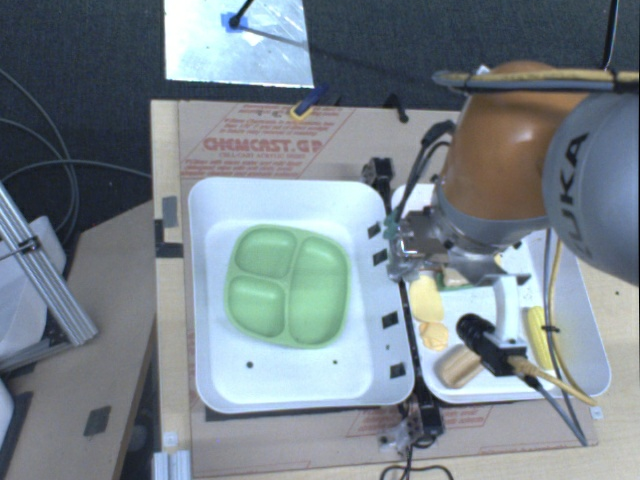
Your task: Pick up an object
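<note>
The grey arm with its orange band reaches in from the right and hangs low over the right bin [590, 368]. My gripper [408, 258] sits at that bin's left wall, mostly hidden under the wrist. Just below it lies a pale yellow piece [427, 298], with a smaller orange-yellow piece [435, 336] in front of that. A tan cylinder [458, 368] rests near the bin's front edge. A long yellow object [537, 333] lies further right. I see nothing held.
The left bin [215, 368] holds a green divided plate [288, 285] in its middle. A ridge with black clips [392, 320] separates the two bins. The arm hides the back of the right bin.
</note>
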You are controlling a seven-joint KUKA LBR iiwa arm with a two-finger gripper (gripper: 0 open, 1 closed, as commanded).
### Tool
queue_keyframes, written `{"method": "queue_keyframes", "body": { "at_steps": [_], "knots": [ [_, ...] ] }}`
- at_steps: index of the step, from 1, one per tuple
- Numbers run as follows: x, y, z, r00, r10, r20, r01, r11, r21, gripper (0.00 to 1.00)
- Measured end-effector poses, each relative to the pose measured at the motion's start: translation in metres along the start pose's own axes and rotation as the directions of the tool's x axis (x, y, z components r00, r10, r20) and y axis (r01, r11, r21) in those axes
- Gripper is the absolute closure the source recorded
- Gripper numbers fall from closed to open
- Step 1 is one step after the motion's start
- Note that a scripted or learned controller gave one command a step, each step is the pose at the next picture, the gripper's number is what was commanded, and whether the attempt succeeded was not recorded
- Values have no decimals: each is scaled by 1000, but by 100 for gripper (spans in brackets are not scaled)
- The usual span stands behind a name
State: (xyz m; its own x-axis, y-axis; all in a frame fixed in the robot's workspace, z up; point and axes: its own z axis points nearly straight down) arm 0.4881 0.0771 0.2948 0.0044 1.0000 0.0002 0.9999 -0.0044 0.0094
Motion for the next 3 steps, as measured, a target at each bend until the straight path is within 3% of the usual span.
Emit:
{"method": "queue_keyframes", "body": {
  "at_steps": [1, 2, 3],
  "knots": [
    [-70, -1, 24, 1000, 2, 3, -2, 1000, 7, 100],
    [-4, -2, 37, 1000, -13, -2, 13, 1000, 9, 100],
    [-7, -2, 36, 1000, -7, 0, 7, 1000, 8, 0]
  ]
}}
